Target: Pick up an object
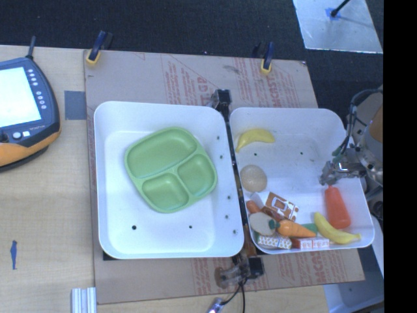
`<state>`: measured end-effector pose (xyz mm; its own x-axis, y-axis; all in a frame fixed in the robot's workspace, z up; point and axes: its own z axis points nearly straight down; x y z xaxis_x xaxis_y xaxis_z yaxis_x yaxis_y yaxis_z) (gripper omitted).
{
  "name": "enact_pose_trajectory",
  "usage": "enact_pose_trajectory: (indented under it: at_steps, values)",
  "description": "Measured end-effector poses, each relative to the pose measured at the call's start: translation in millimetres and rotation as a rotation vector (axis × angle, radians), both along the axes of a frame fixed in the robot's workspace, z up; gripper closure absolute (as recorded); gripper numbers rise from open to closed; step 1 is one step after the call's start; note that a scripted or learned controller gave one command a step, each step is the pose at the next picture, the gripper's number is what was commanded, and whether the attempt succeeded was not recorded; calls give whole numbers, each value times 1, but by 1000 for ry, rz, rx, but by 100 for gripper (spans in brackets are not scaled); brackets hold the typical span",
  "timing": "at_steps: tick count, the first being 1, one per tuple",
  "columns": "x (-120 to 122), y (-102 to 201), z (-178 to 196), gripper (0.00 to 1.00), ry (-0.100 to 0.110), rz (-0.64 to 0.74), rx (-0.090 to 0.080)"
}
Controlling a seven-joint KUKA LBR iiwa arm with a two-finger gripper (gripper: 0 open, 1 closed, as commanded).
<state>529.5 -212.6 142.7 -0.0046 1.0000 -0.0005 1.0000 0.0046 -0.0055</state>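
The right bin (293,126) holds several toy foods. A yellow banana (255,137) lies near its back left, with a beige egg-shaped piece (253,177) in front of it. A red cylinder-like piece (337,207) lies by the right wall, and a second yellow banana (335,231) rests at the front right. An orange carrot (294,228), a brown-and-white box (281,205) and a grey round piece (262,223) crowd the front left. My gripper (337,171) hangs low over the bin's right side, just behind the red piece, and I see nothing held in it.
The left bin (111,233) carries a green divided plate (171,168). A teach pendant (23,109) lies on the bench at far left. Yellow clamps (96,51) pin the cardboard sheet at the back. A bracket (223,100) joins the bins.
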Motion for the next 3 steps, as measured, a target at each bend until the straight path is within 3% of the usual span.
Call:
enact_pose_trajectory:
  at_steps: [1, 2, 3]
  values:
    - [78, 16, 71, 0, -4, -1, 1]
    - [127, 79, 28, 0, -2, 1, 0]
    - [127, 0, 42, 0, -4, -3, 0]
